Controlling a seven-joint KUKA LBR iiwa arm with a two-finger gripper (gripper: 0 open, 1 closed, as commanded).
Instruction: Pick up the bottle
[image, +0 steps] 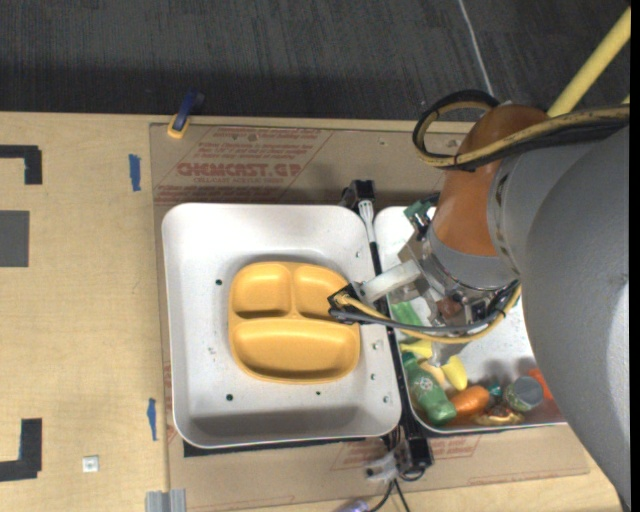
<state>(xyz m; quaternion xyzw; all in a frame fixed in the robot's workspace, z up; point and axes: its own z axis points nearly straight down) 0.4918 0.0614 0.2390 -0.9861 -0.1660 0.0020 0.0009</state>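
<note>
Two shallow white bins sit side by side on the bench (80, 300), which is tan board with blue tape marks along its left part. Largest in view is the grey arm (570, 290), which comes in from the right with its orange band (470, 200) above the wrist and covers most of the right bin (395, 222). The left bin (195, 300) lies in full sight, and a yellow divided tray (295, 320) with three compartments rests near its middle, reaching toward its right edge. The gripper (425, 300) hangs low over the right bin, close to that bin's left edge and beside the divider between the two bins; black and yellow cables (345, 305) trail from it across onto the tray's right side, and whether the gripper is open or closed cannot be told, because the wrist and wiring hide it. Along the right bin's near edge lies a small heap of objects: a green bottle (432, 398) near the near left corner, lying on its side, with a yellow piece (452, 375) just beside it, an orange piece (470, 400) touching it on the right, and a round dark-rimmed item (524, 392) further right.
</note>
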